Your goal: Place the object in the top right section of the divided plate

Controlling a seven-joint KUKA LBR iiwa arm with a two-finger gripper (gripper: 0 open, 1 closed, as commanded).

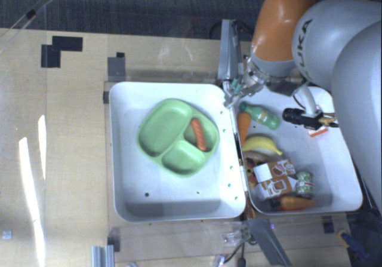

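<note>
Wooden bench (65,158) bore two white bins; the hot dog (199,134) lay in the green plate's (177,136) right section; the gripper (234,94) hovered at the divider, fingers unreadable.

Sausage in the plate's right section, arm parked over the bin divider.
Green divided plate (173,134) sits in left bin (128,200); orange-red sausage (198,134) lies slanted in its right compartment. Pincer (237,89) hangs at the top of the wall between bins, finger state unreadable. Right bin (343,152) holds green bottle (260,115), carrot (243,126), banana (262,146), a printed carton (273,180) and a small can (305,182). All on the wooden tabletop (59,158).
</note>
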